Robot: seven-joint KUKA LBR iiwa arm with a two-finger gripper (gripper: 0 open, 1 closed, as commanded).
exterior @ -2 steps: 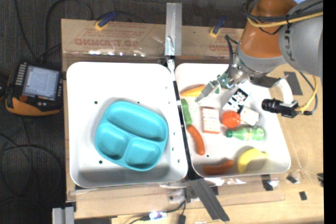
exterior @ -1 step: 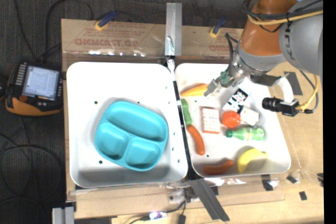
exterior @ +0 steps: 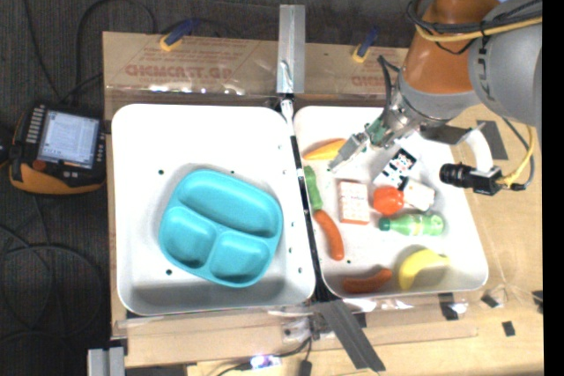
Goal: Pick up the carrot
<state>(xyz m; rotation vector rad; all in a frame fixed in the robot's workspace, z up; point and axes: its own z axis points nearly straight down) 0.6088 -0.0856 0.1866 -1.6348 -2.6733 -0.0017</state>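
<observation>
- Carrot: the orange, tapered plastic carrot point(exterior: 323, 148) lies in the right white bin point(exterior: 471, 229), near that bin's upper-left corner, tip toward the left wall.
- Gripper: the two-finger gripper point(exterior: 363, 147) hangs over the upper middle of the right bin, just right of the carrot. Its fingers are spread, one reaching toward the carrot's right end, the other toward the bin's middle. Nothing sits between them.
- Arm: the grey arm with the orange band point(exterior: 449, 31) enters over the right bin's upper-right corner.
- Right bin, near the gripper: a white card with red print point(exterior: 352, 201) lies flat at the middle; a round red-orange tomato point(exterior: 388, 199) sits just right of it.
- Right bin, left wall: a green pod point(exterior: 312, 188) lies above a red-orange sausage point(exterior: 330, 234).
- Right bin, lower edge: a green bottle point(exterior: 412, 225), a yellow banana point(exterior: 419, 265), a red chilli point(exterior: 366, 281).
- Left white bin point(exterior: 132, 260): a turquoise three-compartment tray point(exterior: 221, 225) rests at its centre.
</observation>
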